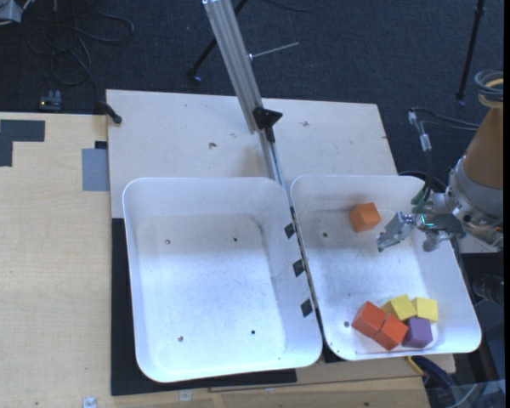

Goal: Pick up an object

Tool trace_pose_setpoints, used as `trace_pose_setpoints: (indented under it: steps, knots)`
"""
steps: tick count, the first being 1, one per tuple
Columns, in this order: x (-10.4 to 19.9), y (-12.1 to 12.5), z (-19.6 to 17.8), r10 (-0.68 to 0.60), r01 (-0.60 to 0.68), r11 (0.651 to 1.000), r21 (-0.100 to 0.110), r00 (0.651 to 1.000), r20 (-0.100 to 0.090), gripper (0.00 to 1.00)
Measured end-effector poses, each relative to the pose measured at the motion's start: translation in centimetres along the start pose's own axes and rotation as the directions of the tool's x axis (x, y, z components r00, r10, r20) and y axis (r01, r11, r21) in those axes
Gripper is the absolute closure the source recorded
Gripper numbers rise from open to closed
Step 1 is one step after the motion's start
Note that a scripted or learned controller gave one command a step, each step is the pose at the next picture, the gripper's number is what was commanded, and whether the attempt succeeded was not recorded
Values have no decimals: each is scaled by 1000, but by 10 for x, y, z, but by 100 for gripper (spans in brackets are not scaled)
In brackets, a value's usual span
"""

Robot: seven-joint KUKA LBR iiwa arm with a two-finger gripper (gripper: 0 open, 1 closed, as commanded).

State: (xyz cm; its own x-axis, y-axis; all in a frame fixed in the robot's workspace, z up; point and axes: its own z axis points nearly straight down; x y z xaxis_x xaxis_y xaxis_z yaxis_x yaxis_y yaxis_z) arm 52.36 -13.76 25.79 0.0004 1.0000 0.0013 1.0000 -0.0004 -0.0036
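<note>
While the arm [484, 155] reaches in from the right, we record its grey body with an orange band above the wrist, and its metal gripper [405, 232] poised over the right bin [459, 287], near that bin's right wall. We cannot tell whether the jaws are released or clenched; nothing is visible between them.

We note two shallow white bins side by side on a pale tabletop [323, 134]. Both are smooth, rounded at the corners, and lightly speckled on the floor. The left bin [144, 313] has a few small dark dots on its floor. A ribbed, silvery metal bar [238, 66] runs at a slant from the top of the view down to the seam between the bins, with a black fitting [266, 119] partway along it.

We find five blocks in the right bin, all matte with soft edges, seemingly foam. An orange cube [365, 217] sits alone in the upper part of the bin, just left of the gripper and apart from it. Four others cluster at the lower right corner: a red block [379, 324], two yellow cubes [401, 307] [426, 309] and a purple cube [418, 332], touching one another.

To the left lies a light wooden surface [42, 270] bearing grey rectangular patches [94, 168]. Beyond the tabletop we see dark carpet [348, 24] with loose cables [85, 24].
</note>
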Motion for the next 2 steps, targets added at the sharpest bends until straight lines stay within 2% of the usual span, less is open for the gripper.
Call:
trace_pose_setpoints:
  steps: [1, 2]
  knots:
    - [35, -22, 89, 2, -2, 1000, 9, 1000, -3, 0]
    - [-14, 47, 161, 1, -1, 1000, 0, 1000, 3, 0]
